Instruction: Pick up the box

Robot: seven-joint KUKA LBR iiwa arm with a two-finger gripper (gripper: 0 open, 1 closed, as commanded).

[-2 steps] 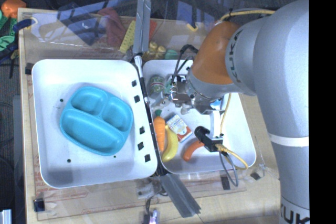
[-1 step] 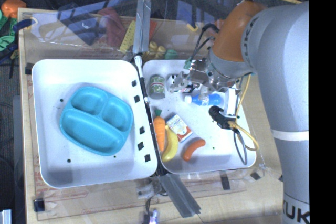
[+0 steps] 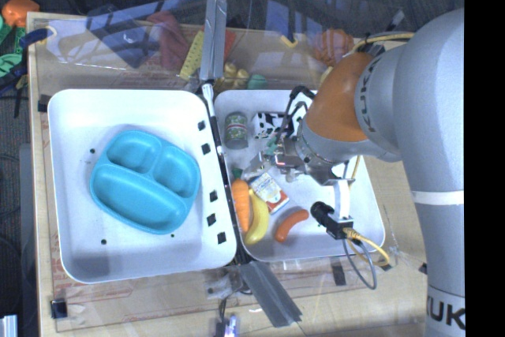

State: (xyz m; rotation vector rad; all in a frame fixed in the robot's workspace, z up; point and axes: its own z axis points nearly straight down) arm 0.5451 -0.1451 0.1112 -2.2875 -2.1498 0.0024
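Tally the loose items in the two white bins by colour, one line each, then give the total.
Blue: 1, the divided plate in the left bin
Orange: 2, the carrot and the sausage
Yellow: 1, the banana
Green-grey: 1, the can
Black and white: 1, the cow-patterned item
White and red: 1, the box
Total: 7

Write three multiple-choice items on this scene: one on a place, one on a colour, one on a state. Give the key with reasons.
1. Where does the divided plate lie?
A. left bin
B. right bin
C. the bench

2. What colour is the plate?
A. red
B. blue
C. yellow

3. How does the banana lie next to the carrot?
A. stacked on top
B. in another bin
C. side by side

Key: 1 A, it sits in the left bin. 2 B, it is light blue. 3 C, both lie together in the right bin, near the arm's hand.
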